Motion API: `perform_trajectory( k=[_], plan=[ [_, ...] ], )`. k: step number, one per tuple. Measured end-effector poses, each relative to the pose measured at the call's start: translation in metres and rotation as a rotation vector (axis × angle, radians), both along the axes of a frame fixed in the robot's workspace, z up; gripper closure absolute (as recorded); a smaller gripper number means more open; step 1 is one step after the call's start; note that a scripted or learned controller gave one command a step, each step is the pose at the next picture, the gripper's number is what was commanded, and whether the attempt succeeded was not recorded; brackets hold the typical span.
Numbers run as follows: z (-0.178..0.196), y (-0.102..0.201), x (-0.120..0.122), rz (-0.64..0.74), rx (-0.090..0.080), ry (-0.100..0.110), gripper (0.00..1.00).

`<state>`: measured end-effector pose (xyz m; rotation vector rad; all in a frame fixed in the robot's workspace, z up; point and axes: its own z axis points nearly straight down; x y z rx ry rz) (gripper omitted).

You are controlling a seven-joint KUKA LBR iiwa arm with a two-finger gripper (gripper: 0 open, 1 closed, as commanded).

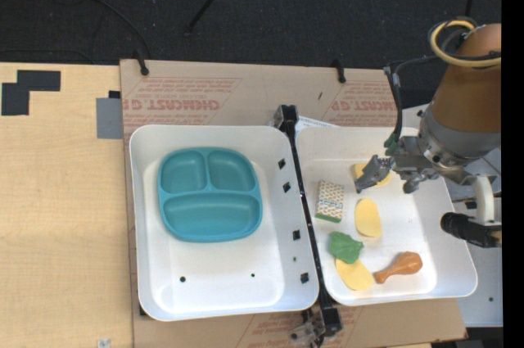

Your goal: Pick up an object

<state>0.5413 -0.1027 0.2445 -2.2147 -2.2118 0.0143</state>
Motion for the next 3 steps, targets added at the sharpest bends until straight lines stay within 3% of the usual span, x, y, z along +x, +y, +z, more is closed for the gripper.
perform_trajectory(
  k=[1,3],
  plan=[
    [0.006,0.0,0.002,0.002,-0.002,-0.013,0.0],
    [-0.083,0.009,0.004,0.001,0.0,-0.007,0.0]
  ],
)
